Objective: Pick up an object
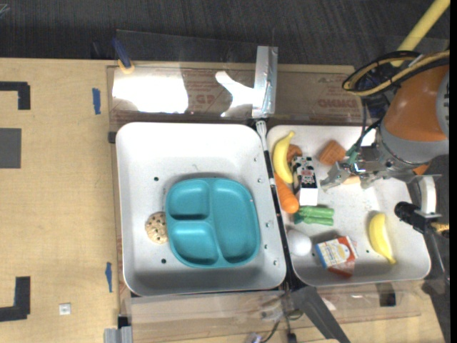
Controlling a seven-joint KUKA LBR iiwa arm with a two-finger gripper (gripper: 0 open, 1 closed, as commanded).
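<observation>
My gripper (340, 175) hangs over the upper middle of the right bin (414, 263), with nothing visibly held. Just up and left of it lies an orange block (331, 151). To its left a small black-and-white item (307, 171) rests beside a banana (281, 157) and a carrot (287, 196) along the bin's left wall. Below the gripper lies a green item (315, 215). Lower down are a white ball (300, 246), a small red-and-white carton (335, 253) and a second banana (380, 236).
The left bin (136, 191) holds a teal divided plate (212, 221) and a cookie (156, 227) at the plate's left edge. The arm's orange band (418, 106) looms over the right bin's upper right corner. Brown board surrounds both bins.
</observation>
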